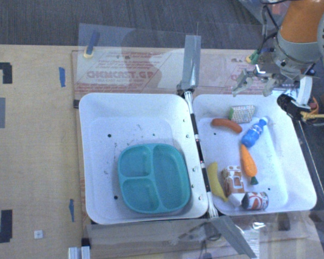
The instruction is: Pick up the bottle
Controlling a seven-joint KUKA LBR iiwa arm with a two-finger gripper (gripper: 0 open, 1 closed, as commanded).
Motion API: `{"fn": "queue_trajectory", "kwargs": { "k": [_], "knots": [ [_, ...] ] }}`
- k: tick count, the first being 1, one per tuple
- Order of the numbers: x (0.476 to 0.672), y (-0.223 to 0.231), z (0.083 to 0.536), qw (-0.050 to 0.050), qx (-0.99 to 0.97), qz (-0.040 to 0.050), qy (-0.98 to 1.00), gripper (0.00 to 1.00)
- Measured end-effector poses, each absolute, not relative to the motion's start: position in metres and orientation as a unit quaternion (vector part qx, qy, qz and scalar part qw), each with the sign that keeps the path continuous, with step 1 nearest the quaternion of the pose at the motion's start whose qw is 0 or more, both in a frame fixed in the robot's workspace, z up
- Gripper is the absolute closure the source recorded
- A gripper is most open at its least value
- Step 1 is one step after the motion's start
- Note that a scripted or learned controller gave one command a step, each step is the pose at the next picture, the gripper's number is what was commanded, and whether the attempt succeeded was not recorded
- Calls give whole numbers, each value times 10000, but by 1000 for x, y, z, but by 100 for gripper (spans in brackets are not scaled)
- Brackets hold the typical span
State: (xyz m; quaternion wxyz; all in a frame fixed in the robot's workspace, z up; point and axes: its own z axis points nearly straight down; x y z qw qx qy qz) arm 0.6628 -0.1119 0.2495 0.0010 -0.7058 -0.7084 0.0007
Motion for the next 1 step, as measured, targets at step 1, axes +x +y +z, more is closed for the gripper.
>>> {"fn": "queue_trajectory", "kwargs": {
  "k": [1],
  "knots": [
    [635,-135,96,-18,-6965,-9,-7175,0]
  ]
}}
